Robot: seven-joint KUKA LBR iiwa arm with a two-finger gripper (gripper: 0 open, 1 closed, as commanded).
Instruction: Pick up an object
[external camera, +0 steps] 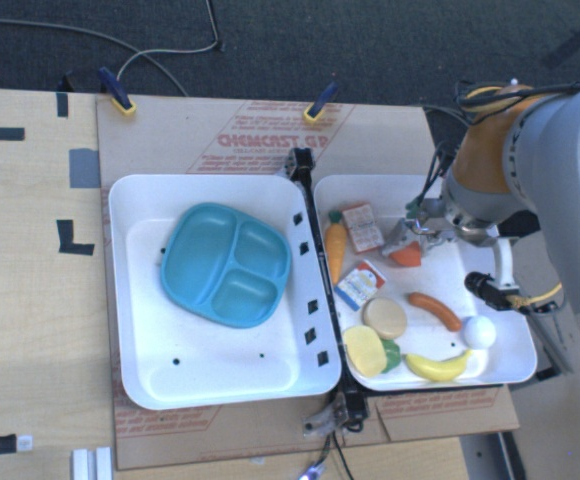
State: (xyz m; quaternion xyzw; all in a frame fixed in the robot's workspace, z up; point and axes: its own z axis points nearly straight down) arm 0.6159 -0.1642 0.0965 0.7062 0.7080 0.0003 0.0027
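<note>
Cardboard [270, 138] underlies both bins on a wooden bench [30, 298]; jaws' opening perhaps hidden, cannot tell.

Bright, even light falls from above, leaving the two white bins [130, 298] nearly washed out, their rims close to overexposed. Shadows are soft and short: a faint one hugs the blue plate [226, 263] on its lower edge. The picture is slightly soft overall, with coarse detail; the arm [540, 158] right of the bins looks blurred and pale
</note>
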